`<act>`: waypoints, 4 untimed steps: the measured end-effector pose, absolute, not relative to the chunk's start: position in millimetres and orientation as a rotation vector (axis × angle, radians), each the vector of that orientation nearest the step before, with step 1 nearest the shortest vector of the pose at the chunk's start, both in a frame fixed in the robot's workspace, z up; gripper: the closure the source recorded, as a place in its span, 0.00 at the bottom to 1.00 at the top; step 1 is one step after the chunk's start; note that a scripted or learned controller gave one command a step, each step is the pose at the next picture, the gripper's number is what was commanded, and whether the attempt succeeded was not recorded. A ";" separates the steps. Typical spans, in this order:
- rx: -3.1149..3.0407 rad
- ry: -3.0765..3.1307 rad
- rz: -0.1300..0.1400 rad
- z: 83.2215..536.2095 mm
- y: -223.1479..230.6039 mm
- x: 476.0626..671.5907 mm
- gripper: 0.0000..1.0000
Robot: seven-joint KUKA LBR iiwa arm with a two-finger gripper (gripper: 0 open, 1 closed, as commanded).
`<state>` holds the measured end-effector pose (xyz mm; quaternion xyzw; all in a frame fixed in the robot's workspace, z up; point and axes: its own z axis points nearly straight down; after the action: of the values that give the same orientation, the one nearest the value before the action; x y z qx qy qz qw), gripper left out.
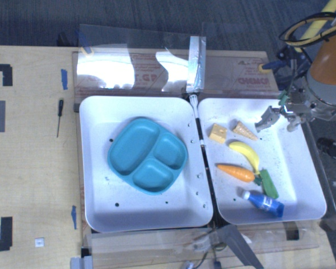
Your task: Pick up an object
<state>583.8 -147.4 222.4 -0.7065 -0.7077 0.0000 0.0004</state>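
Gripper (pixel 279 118) hangs over the upper right part of the right bin (pixel 308 206), jaws spread, holding nothing, touching nothing visible. Nearest piece is the cone (pixel 245 130), just left and slightly below the jaws, long axis slanting down-right. Banana (pixel 246 154), carrot (pixel 236 172) and bottle (pixel 264 202) lie farther down.

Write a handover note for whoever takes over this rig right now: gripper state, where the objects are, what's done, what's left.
Gripper: open, holding nothing, over the upper right of the right bin.
Right bin holds: cheese wedge, cone piece, banana, carrot, green piece, blue bottle.
Left bin: blue divided plate.
Done: no pick yet.
Left: descend on one object, close, lift.
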 end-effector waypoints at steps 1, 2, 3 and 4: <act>-1.903 -2.501 -0.001 246.4 -147.7 553.7 0.00; -2.017 -2.400 0.006 152.8 -156.4 477.1 0.00; -2.033 -2.403 -0.006 87.5 -169.5 481.7 0.00; -2.039 -2.407 -0.010 98.9 -170.0 483.5 1.00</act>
<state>483.5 -170.0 98.9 -0.6464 -0.7630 -0.0030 -0.0064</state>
